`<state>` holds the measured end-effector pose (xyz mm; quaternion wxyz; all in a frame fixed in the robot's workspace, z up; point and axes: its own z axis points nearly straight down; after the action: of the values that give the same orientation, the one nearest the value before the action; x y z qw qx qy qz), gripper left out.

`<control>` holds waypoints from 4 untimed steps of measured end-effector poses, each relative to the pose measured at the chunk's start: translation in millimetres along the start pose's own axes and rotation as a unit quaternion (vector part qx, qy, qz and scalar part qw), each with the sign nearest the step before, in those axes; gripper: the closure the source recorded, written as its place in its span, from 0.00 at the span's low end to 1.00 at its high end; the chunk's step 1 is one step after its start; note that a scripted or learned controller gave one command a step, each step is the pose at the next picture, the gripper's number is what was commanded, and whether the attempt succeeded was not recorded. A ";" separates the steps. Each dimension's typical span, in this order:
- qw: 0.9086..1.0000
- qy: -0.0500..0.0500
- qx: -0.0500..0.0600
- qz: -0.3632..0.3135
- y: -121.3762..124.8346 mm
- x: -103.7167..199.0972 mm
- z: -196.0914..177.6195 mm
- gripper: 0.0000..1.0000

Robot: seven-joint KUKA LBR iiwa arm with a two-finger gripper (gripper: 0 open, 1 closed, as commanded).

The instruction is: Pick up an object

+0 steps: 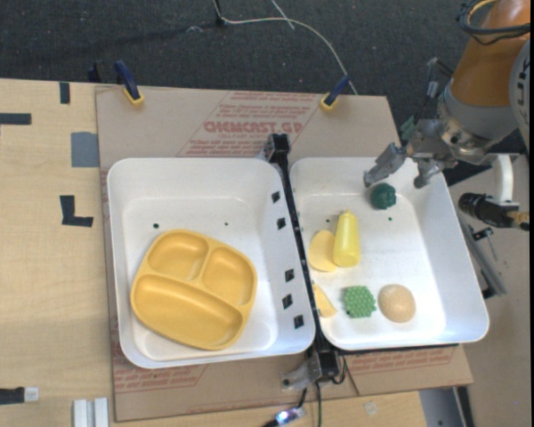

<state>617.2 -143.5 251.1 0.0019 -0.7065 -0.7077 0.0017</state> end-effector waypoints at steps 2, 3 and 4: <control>1.000 0.000 0.002 0.000 3.4 0.1 114.6 0.00; 1.000 -0.001 0.000 0.000 3.0 0.8 169.6 0.00; 1.000 -0.001 0.000 -0.001 4.0 1.0 158.2 1.00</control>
<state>620.3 -142.5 92.9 0.0011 -0.7060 -0.7082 0.0021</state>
